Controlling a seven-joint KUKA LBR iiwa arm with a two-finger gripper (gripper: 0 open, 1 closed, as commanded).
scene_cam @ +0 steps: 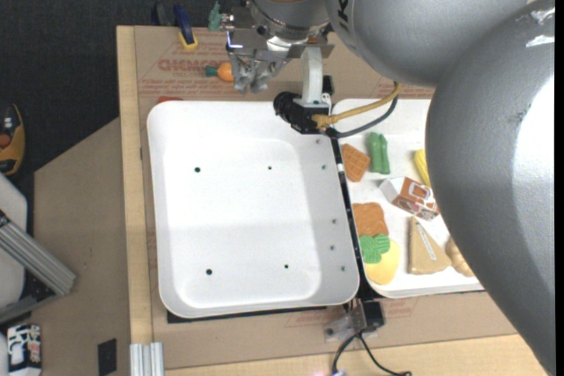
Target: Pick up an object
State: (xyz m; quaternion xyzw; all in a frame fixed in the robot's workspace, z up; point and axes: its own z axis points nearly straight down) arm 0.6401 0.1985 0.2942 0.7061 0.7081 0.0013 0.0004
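Looming grey arm [458,57], smooth and rounded, fills the right side nearest the lens. Its end effector [251,75] hangs beyond the far edge of the left bin [176,277], over the brown counter [141,66]; whether it grips anything I cannot tell. Judging by this, nothing is picked yet: small plastic food shapes, a green piece [379,152] and an orange wedge [355,161], lie in the right bin [401,288].

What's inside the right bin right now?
The right bin holds a green piece, orange pieces, a yellow one and a tan wedge. The arm covers its right part.
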